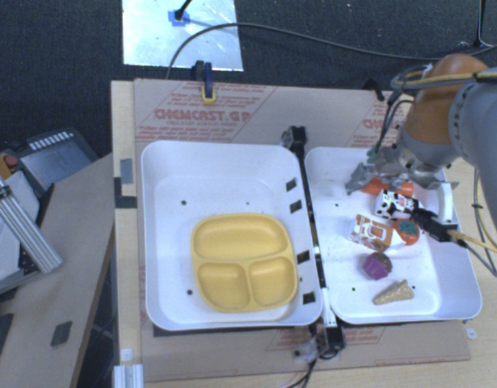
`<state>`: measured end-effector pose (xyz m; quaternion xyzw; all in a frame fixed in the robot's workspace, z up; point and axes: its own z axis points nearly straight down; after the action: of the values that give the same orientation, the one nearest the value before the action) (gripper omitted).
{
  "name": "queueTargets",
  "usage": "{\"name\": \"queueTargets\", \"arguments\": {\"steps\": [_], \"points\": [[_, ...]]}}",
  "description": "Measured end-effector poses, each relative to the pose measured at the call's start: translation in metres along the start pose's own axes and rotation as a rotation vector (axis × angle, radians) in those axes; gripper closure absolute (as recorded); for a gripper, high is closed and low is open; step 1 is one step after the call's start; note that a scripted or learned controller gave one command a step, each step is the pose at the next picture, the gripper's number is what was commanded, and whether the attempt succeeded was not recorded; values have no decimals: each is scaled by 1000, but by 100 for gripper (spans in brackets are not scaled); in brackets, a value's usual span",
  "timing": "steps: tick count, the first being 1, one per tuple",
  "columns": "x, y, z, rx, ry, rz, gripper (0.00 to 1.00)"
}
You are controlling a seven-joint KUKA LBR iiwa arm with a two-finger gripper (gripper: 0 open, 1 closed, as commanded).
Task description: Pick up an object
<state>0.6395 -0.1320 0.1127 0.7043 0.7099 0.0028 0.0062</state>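
Note:
The right bin [335, 281] holds several small toys: an orange piece [376, 188], a black-and-white spotted toy [391, 205], a white and orange carton [371, 231], a red-orange round fruit [407, 231], a purple lump [376, 265] and a tan wedge [393, 293]. My gripper [368, 176] hangs low over the bin's far part, right at the orange piece and the spotted toy. The grey wrist with its orange band [434, 107] hides part of that corner. I see nothing lifted off the bin floor.
The left bin [163, 217] holds a yellow divided plate [242, 261]. A black divider [305, 217] runs between the bins. Cables trail from the arm along the right bin's right rim. A grey ramp and a metal rail stand at the far left.

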Motion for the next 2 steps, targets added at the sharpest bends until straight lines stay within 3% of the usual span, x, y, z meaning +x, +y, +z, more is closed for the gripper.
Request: {"name": "queueTargets", "arguments": {"steps": [1, 2], "points": [[-1, 3, -16, -11, -3, -1, 100], [8, 9, -67, 9, 5, 3, 100]]}}
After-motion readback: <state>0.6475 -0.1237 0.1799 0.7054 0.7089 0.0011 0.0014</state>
